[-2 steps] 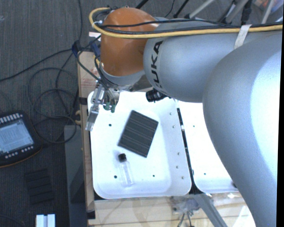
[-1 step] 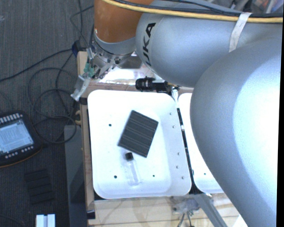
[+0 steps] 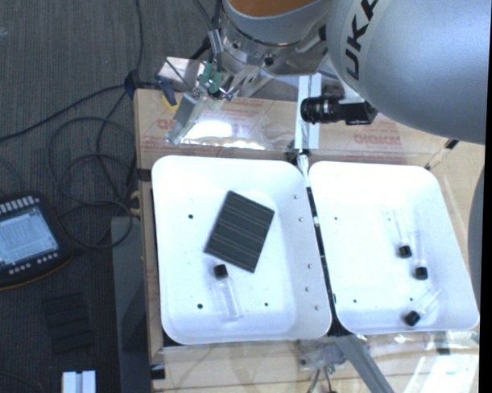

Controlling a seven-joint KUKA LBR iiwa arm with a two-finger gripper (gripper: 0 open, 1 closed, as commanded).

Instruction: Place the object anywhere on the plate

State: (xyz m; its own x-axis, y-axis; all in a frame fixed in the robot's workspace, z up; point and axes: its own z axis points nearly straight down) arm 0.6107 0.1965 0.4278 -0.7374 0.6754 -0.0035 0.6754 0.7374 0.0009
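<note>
Lying clear and slick in the left bin (image 3: 169, 310), the vial (image 3: 224, 292) sits just below the dark ribbed plate (image 3: 241, 230); it could roll or slip from a pinch. The tool (image 3: 208, 79) hangs well above, its state impossible to tell

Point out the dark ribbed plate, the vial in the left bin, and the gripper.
plate (image 3: 240, 231): camera view, centre of ribbed top.
vial (image 3: 226, 292): camera view, clear body below black cap.
gripper (image 3: 214, 79): camera view, between fingertips.
</note>
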